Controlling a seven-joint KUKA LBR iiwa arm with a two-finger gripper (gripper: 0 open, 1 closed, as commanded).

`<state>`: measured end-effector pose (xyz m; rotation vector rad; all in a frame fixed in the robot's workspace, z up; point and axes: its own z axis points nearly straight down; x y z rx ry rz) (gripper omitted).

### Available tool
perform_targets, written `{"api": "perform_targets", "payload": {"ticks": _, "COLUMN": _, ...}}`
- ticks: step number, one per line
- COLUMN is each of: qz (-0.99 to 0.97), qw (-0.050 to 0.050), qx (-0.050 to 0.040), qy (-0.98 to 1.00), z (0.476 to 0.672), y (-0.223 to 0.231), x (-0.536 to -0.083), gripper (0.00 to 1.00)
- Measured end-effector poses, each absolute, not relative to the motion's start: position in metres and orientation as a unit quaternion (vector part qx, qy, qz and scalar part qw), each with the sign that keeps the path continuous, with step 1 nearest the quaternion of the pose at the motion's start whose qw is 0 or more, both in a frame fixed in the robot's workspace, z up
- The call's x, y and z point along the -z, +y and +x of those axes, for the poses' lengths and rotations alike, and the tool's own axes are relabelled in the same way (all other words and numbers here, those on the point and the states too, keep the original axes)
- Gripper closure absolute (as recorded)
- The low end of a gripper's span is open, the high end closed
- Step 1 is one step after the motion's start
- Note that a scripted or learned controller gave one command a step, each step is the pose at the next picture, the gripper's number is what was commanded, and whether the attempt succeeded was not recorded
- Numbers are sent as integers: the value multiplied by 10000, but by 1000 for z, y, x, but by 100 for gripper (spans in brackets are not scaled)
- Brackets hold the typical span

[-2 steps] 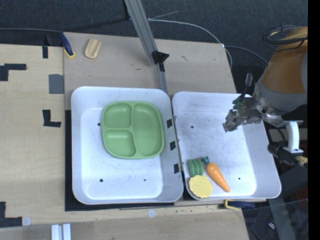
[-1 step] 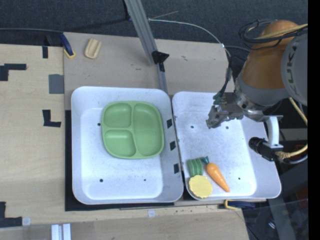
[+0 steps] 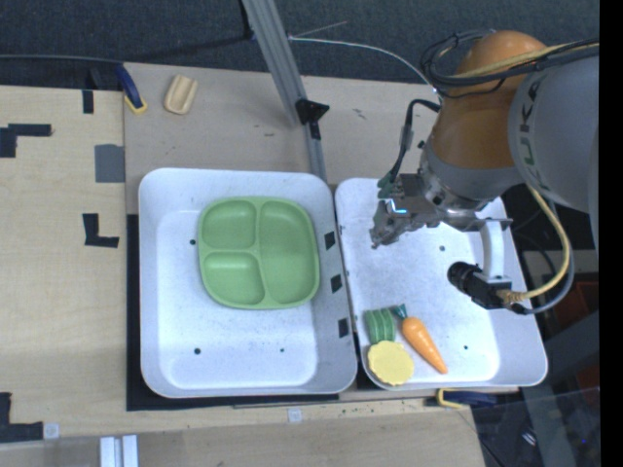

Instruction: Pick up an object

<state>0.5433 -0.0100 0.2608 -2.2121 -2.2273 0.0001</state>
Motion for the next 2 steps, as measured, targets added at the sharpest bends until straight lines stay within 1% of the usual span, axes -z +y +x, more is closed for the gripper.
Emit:
{"api": "perform_targets", "payload": {"ticks": 1, "qz": -7046, "qw": 11, "qx": -1, "qy": -7096, "z": 554, "y": 42, "x": -258, "gripper": 100}}
{"api": "perform_targets", "payload": {"ticks": 2, "qz": -7045, "qw": 12, "qx": -5, "qy": -7097, "z": 549, "y": 96, "x": -258, "gripper": 100}}
